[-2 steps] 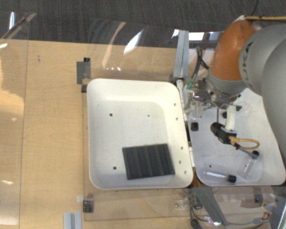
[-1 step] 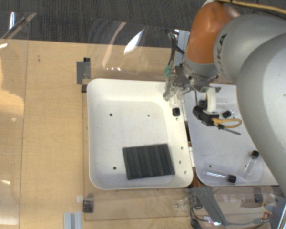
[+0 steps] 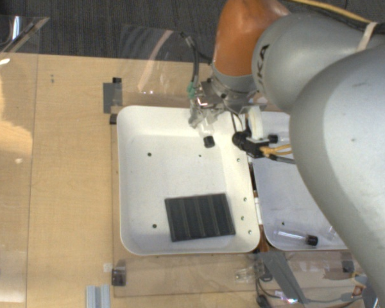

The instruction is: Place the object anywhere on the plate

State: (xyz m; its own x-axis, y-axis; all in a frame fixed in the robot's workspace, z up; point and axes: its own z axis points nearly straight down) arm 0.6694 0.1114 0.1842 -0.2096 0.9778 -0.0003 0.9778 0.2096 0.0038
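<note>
jaws (image 3: 204,128): state cannot be told | small dark object (image 3: 208,142): at the tips, upper left bin (image 3: 135,172) | dark ribbed plate (image 3: 199,217): straight toward near edge, well apart

One fixed camera looks down at a slant on the tabletop (image 3: 51,172) and both bins, fairly close; the arm (image 3: 333,108) enters from 3 o'clock.

The gripper (image 3: 205,130) hangs over the far side of the left shallow white bin (image 3: 138,172); the dark ribbed rectangular plate (image 3: 199,217) lies in that bin, nearer the camera than the gripper.
</note>
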